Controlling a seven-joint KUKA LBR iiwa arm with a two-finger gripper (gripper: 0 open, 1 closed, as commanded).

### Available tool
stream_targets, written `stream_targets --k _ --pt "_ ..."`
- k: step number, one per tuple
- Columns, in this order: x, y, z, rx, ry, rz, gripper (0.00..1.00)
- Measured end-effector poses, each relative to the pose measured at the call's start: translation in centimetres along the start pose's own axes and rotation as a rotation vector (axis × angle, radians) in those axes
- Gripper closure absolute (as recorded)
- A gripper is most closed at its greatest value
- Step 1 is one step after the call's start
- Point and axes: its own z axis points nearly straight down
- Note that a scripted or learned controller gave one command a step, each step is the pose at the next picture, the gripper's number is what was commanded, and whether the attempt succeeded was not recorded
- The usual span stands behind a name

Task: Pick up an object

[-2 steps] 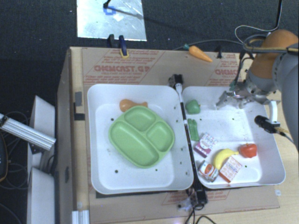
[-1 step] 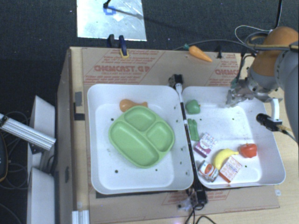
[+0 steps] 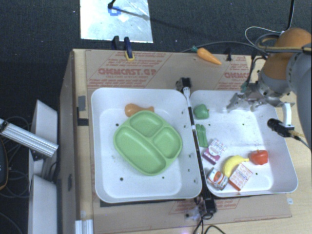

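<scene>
Right bin (image 3: 273, 182) first: that's where the pickable pieces sit. A yellow banana (image 3: 232, 164) lies near the front, touching a red-and-white carton (image 3: 241, 176) on its right and a small can-like packet (image 3: 217, 178) on its left. Just right of the banana sits a red tomato (image 3: 259, 157). Behind the banana, a purple-and-white packet (image 3: 214, 151), and along the divider a slim green piece (image 3: 201, 135). At the back left corner of this bin, a green pepper-like lump (image 3: 201, 112).

The gripper (image 3: 240, 101) hangs over the bin's back edge, well apart from the banana cluster, with nothing between the fingers; how far apart they stand, I cannot tell. The grey arm (image 3: 287, 67) with its orange band comes in from the right.

Over in the left bin (image 3: 109, 189), a green divided tray (image 3: 147, 141) sits tilted in the middle, with an orange object (image 3: 132, 109) just behind it, partly tucked under the rim.

Outside the bins, an orange carrot (image 3: 209, 56) rests on the brown surface (image 3: 141, 69) at the back.
</scene>
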Motion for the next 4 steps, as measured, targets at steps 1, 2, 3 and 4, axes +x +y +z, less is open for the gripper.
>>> stream_targets --k 1,2,3,4 --pt "-1.4 -0.1 1.1 0.004 0.002 0.005 0.00" --pt "-1.5 -0.1 1.1 0.005 0.005 0.004 0.00" --pt "-1.6 -0.1 1.1 0.006 0.005 0.003 0.00" --pt "-1.6 0.0 -0.1 -0.001 0.001 0.000 1.00"
